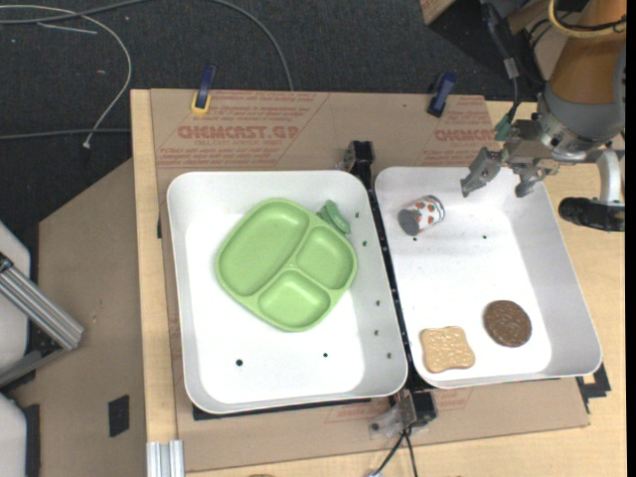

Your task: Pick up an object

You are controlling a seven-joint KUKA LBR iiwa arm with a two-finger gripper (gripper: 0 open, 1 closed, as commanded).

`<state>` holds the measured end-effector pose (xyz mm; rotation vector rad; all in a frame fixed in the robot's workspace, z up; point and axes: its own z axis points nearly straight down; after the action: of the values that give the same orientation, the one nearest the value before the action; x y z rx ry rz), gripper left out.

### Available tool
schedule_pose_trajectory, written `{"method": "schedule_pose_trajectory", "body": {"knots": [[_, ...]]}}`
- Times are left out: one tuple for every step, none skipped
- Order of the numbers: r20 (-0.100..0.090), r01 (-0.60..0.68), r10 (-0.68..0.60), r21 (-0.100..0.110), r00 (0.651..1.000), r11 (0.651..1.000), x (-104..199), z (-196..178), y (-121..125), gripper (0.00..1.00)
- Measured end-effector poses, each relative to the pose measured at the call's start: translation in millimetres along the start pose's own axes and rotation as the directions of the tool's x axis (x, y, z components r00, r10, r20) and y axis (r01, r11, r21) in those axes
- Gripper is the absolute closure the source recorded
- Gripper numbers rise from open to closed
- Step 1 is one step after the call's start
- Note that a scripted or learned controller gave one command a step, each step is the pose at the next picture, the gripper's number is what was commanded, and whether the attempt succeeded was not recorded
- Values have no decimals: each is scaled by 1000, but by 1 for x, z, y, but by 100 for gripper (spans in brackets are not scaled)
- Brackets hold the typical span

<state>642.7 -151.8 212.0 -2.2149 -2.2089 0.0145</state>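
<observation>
Dark carpet all round, loose cables trailing across it up top, cardboard-topped bench (298, 117) in the middle carrying two white bins.

Nearest the camera in the right bin (556, 296): tan square cracker (445, 348) and, just beside it, round brown cookie (508, 323). Over in the left bin (199, 296): green divided plate (287, 263) with a small green scrap (335, 217) touching its far edge. Further back in the right bin: little can (421, 214) with a red-spotted label, tipped on its side near the divider.

Further still, tool (504, 172) at the right bin's far rim, fingers spread wide, nothing between them. Well apart from cracker and cookie, near the can but not touching.

Looks like the approach step, no grasp yet. Best guess for the target: the can, being closest. Next move probably calls for sliding left, dropping lower, then straddling the can across its narrow width so it can't roll away.

Hard to read: label print on the can, and whether the tool is above the rim or inside it. Arm cut off at the frame's right edge.
</observation>
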Motion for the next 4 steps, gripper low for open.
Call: {"method": "schedule_pose_trajectory", "body": {"knots": [[3,3,-3,-15,1000,1000,0,-9,3,0],[1,3,-3,-12,1000,1000,7,49,0,0],[1,3,-3,-6,1000,1000,-1,107,1,0],[2,3,-3,-10,1000,1000,-1,128,1,0]]}}
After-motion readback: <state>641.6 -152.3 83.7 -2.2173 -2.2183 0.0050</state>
